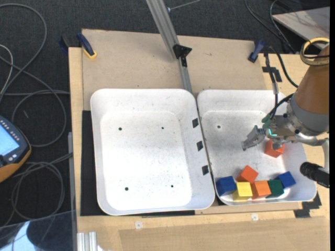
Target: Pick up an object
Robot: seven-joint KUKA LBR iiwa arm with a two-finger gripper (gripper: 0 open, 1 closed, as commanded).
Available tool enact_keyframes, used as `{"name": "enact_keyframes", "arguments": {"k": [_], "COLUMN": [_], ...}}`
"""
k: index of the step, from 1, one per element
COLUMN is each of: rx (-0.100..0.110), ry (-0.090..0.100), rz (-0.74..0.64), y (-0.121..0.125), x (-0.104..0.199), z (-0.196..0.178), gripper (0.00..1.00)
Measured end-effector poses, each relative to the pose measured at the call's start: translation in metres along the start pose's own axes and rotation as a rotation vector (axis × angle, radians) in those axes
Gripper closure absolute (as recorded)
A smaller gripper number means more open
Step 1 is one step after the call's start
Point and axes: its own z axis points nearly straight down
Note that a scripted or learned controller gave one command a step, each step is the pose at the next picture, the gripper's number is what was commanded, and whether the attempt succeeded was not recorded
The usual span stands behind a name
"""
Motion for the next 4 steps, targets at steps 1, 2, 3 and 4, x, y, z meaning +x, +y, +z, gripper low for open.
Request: {"name": "enact_keyframes", "arguments": {"k": [1,2,3,4], "rx": [0.006,0.008,0.006,-0.001], "ry": [0.001,0.002,0.002,0.001], "rz": [0.001,0.002,0.001,0.0], "y": [0.006,0.0,-0.001,0.001], "x": [-0.003,-0.01,-0.01,-0.01], "z": [0.045,0.105,0.134,0.122], "gripper": [0.0,0.0,0.0,1.0]}}
